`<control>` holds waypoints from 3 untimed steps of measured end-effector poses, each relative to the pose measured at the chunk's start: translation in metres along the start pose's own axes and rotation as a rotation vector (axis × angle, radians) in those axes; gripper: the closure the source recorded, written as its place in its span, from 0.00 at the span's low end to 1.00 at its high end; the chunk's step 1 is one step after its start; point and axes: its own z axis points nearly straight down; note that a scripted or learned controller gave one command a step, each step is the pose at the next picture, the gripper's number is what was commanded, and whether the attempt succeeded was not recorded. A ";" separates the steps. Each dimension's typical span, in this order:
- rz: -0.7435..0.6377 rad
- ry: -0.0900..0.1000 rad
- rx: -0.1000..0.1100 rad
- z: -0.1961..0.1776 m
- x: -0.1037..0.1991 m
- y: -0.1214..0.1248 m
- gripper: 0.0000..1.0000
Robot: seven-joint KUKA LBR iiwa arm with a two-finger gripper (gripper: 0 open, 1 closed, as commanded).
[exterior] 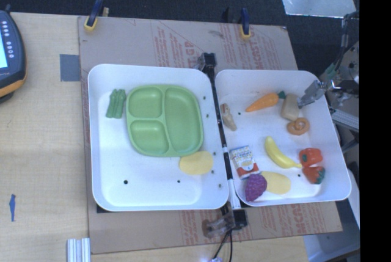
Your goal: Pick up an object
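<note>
One fixed camera, high above the worktop (43, 151), looking down at a slant — far edge of the worktop at the top of the view, near edge at the bottom. Mid distance: both white bins fit whole, left bin (101, 132) and right bin (333, 151) side by side, centre frame — dark floor beyond the far edge.

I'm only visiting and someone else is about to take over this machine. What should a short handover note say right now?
Tool: low at the right bin's far right corner, beside a tan block; whether it is open or shut cannot be told.
Right bin: carrot, banana, brown ring, red tomato, strawberry, purple grapes, packet.
Left bin: green plate, green beans, yellow piece.
Done: nothing visibly picked up.
Left: grasp and lift one object.
</note>
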 end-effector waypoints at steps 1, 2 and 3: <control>0.000 0.002 0.008 0.108 -0.009 -0.008 0.00; -0.006 0.000 -0.001 0.151 0.036 0.023 0.00; 0.002 0.004 0.008 0.151 0.066 -0.051 0.00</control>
